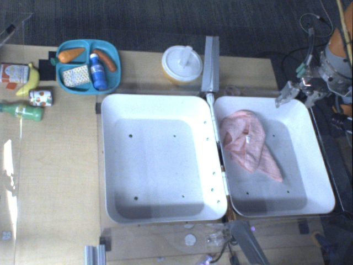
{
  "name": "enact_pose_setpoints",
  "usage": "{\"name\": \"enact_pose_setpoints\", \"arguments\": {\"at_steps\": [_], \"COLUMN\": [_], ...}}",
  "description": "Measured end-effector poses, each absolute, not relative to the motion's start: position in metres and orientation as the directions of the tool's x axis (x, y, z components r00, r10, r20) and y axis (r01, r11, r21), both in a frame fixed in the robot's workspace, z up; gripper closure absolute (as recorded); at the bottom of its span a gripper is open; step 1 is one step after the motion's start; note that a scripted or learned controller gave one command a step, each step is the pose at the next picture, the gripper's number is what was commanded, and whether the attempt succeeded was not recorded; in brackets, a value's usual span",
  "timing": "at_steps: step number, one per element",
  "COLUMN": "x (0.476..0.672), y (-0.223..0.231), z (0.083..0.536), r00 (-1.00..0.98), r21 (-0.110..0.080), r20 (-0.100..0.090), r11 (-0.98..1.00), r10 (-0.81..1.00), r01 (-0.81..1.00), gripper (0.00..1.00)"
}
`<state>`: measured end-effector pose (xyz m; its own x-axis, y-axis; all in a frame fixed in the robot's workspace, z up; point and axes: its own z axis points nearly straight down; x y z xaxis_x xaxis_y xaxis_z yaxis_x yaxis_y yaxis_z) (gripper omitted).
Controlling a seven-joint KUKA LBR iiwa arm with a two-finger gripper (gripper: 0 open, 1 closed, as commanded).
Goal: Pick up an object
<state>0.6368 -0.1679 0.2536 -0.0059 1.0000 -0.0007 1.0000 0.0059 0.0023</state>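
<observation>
Pink cloth (251, 144) lies crumpled in the right white bin (314, 192) on the pale wooden counter (49, 175), dark carpet (165, 7) beyond, while the pincer (295, 93), state unclear, hovers at the bin's upper-right corner.

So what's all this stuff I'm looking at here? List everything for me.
Bins: two, white, side by side on the bench; left bin, right bin.
Cloth: one, pink, crumpled in the right bin.
Tray: one, blue, divided, behind the left bin, holding toy foods and a small blue bottle.
Lidded cup: one, white lid over yellow, behind the bins.
Banana: one, yellow, far left of the bench.
Small can: one, patterned, beside the banana.
Green bottle: one, lying at the left edge.
Robot arm: one, grey with orange, its gripper above the right bin's far corner.
</observation>
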Motion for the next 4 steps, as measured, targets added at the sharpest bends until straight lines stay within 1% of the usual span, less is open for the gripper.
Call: {"name": "enact_pose_setpoints", "arguments": {"at_steps": [1, 2, 3, 4], "x": [0.641, 0.597, 0.656, 0.658], "y": [-0.129, -0.131, -0.101, -0.099], "z": [0.146, 0.092, 0.092, 0.103], "r00": [-0.124, -0.19, -0.429, -0.431], "r21": [0.0, 0.016, 0.014, 0.019], "r20": [0.0, -0.004, -0.008, -0.008], "r11": [0.124, 0.19, 0.429, 0.431], "r10": [0.992, 0.982, 0.903, 0.902], "r01": [0.992, 0.982, 0.903, 0.902], "gripper": [0.0, 0.0, 0.0, 1.0]}}
